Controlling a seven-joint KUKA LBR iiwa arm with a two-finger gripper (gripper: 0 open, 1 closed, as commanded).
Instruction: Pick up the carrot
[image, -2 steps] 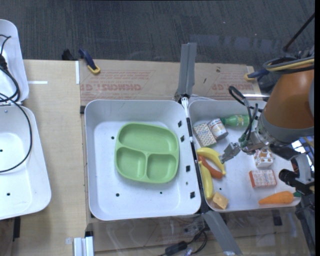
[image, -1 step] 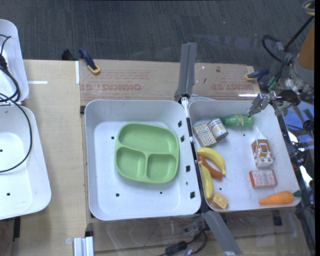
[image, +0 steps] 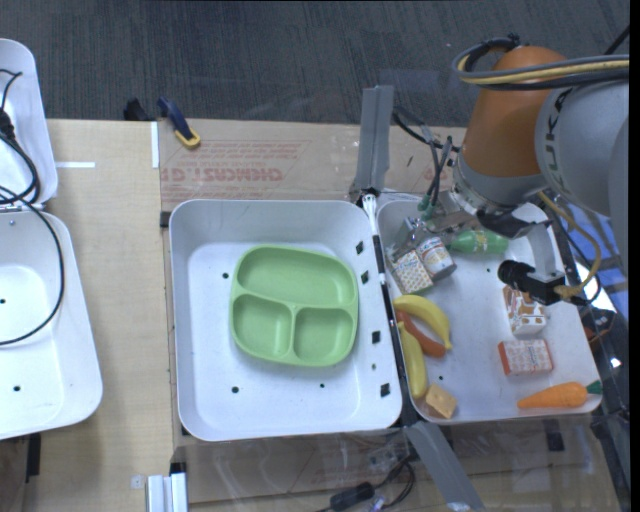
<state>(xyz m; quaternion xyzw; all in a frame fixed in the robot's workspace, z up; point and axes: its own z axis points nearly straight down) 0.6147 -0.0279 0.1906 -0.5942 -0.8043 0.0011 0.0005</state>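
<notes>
1. Carrot (image: 553, 397) lies at the frame's lower right, in the right bin (image: 470, 385), untouched.
2. Your gripper (image: 432, 225) hovers upper right; I cannot tell its state.
3. You're pre-approach: travel down-frame next.

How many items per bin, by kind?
Left bin:
green divided plate: 1
Right bin:
carrot: 1
bananas: 2
small cartons: 3
can: 1
cheese wedge: 1
Total: 9, excluding unclear items under the arm.
</notes>
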